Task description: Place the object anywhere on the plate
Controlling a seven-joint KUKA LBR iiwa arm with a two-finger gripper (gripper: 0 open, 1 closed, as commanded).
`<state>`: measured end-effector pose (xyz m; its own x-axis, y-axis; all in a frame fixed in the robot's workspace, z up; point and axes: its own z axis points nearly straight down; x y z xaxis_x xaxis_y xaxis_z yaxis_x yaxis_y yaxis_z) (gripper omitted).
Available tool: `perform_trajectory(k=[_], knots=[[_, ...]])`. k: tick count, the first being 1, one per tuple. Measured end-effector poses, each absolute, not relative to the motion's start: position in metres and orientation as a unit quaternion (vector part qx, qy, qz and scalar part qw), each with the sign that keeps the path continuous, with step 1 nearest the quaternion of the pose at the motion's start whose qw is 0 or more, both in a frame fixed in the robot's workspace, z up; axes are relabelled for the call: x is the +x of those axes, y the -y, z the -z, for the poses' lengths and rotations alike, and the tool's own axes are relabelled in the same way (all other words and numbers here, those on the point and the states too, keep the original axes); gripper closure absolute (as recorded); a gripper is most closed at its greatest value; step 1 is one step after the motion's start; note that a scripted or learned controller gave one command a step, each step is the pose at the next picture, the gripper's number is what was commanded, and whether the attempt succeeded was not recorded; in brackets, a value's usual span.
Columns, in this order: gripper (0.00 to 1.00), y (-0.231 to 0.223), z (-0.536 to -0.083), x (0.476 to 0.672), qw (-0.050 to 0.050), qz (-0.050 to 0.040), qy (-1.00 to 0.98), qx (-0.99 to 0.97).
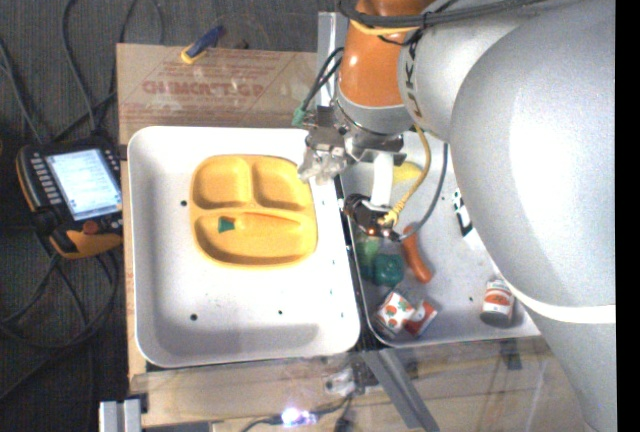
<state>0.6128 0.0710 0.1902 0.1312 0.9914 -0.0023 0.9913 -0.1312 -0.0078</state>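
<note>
Starting nearest the camera, at the lower edge of the right bin (440, 335), a small red-and-white item (405, 312) and a small red-and-white can (497, 300) are seen, with a green object (383, 268) and an orange carrot-like piece (417, 260) just beyond them. In the left bin (150, 320), a yellow divided plate (255, 210) is laid flat, with a small dark green speck (227, 224) resting in its lower compartment. Over the plate's upper right corner, beside the wall between the bins, the gripper (318, 158) is held by the grey arm with its orange band (385, 40). Whether the jaws are released or clenched cannot be told, and nothing is visibly held. Which item is the task's object cannot be told; the loose items lie to the gripper's lower right, the plate directly beside it. Farther off, a cardboard sheet (215, 90) on the counter and a handheld pendant (70, 190) are seen.
</note>
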Motion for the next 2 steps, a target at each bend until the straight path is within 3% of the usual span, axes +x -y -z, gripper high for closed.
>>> perform_trajectory(k=[1,2], knots=[[0.0,-0.071,-0.19,0.613,0.002,-0.0036,0.659,-0.752],[0.0,-0.07,-0.319,0.628,-0.002,-0.002,0.583,-0.813]])
